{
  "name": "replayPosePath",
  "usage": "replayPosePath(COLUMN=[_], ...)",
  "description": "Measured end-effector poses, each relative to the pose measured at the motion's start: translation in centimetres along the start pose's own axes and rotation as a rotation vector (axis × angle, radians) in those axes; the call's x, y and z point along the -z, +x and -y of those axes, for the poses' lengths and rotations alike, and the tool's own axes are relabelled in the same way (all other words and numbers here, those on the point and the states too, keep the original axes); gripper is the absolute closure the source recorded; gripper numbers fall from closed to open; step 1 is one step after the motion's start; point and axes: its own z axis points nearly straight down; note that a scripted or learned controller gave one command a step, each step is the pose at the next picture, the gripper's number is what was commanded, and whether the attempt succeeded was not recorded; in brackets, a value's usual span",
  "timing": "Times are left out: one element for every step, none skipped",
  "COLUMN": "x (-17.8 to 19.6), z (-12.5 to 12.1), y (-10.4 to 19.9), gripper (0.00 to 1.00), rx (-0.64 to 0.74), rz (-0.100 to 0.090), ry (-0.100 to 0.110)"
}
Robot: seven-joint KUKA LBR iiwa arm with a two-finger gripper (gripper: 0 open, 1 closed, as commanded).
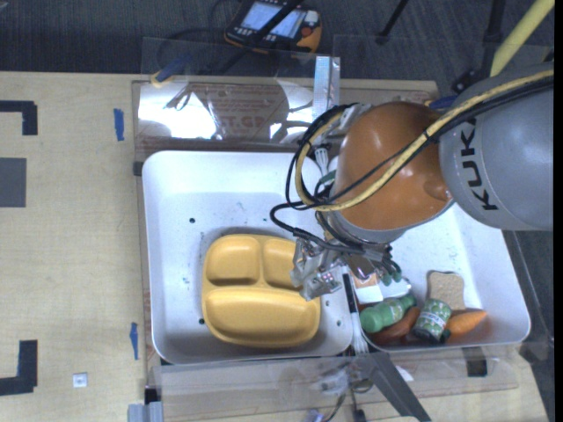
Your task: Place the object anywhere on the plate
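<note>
A yellow divided plate (255,290) lies in the left white bin (176,192), towards its front. My gripper (314,273) hangs at the plate's right edge, under the orange wrist band (387,170). Its metal tip sits just over the plate's right rim, near the wall between the two bins. The arm covers most of the gripper. In the right bin (506,262) lie small objects: a green bottle (387,313), a green can (433,319), an orange piece (466,322) and a slice of toast (446,288).
The arm's grey body (510,165) covers the upper part of the right bin. Cables (303,183) loop off the wrist over the left bin. A clear panel (229,108) stands behind the bins. A handheld controller (268,23) lies beyond it.
</note>
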Motion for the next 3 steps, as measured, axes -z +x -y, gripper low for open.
replayPosePath(x=[0.0, 5.3, 6.3], z=[0.0, -3.1, -3.1], y=[0.0, -2.2, -2.3], gripper=[0.00, 0.00, 1.00], rx=[0.000, -0.048, -0.050], rz=[0.000, 0.005, 0.013], ry=[0.000, 0.000, -0.001])
